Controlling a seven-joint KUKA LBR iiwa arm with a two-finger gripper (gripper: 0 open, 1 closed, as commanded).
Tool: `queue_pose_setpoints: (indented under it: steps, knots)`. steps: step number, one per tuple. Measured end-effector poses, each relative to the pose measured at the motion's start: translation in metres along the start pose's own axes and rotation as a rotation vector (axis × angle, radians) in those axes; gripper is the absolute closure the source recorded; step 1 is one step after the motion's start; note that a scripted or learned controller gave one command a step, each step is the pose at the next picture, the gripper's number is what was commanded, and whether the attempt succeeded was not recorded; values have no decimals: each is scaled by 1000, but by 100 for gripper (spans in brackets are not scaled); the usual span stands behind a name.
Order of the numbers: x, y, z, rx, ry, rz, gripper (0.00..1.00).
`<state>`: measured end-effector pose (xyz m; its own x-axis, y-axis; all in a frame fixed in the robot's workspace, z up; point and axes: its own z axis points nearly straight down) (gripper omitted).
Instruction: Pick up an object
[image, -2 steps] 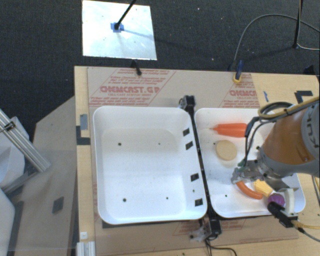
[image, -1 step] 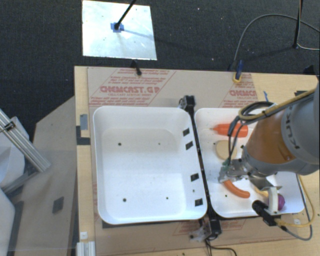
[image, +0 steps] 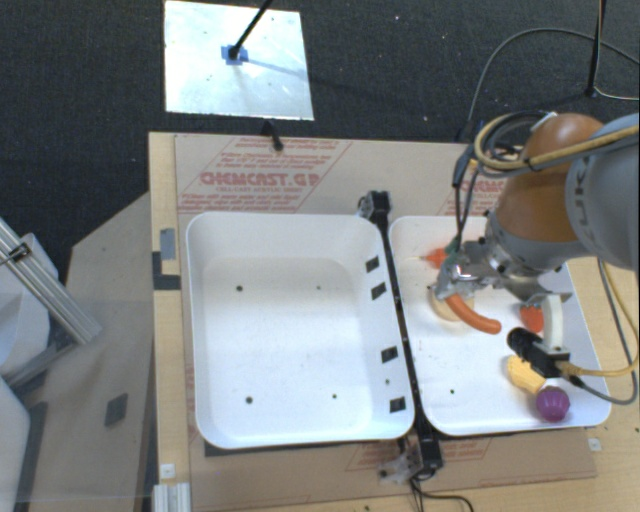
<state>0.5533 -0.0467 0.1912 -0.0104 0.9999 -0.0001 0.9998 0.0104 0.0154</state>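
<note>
- The sausage (image: 472, 313) — orange, long, lying at a slant — is in the right bin (image: 440, 405), toward its far-left part, one end on a pale disc (image: 441, 303).
- My gripper (image: 462, 274) hangs just above the sausage's upper end; whether it is spread or pressed together I cannot tell.
- To do this well, I judge I should come down over the sausage's middle, jaws set across its length, and close fully before lifting straight up.
- A small orange piece (image: 434, 258) lies near the bin's far edge, close to my wrist — I should not nudge it.
- A red piece (image: 532, 319), a yellow piece (image: 524, 374) and a purple ball (image: 552, 403) sit toward the near-right corner.
- The left bin (image: 215, 250) stands alongside.
</note>
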Motion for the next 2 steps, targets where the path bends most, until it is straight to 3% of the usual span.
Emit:
queue_pose_setpoints:
  steps: [1, 2]
  knots:
    - [50, 8, 7, 13, 3, 0, 100]
    - [110, -22, 7, 17, 3, 0, 100]
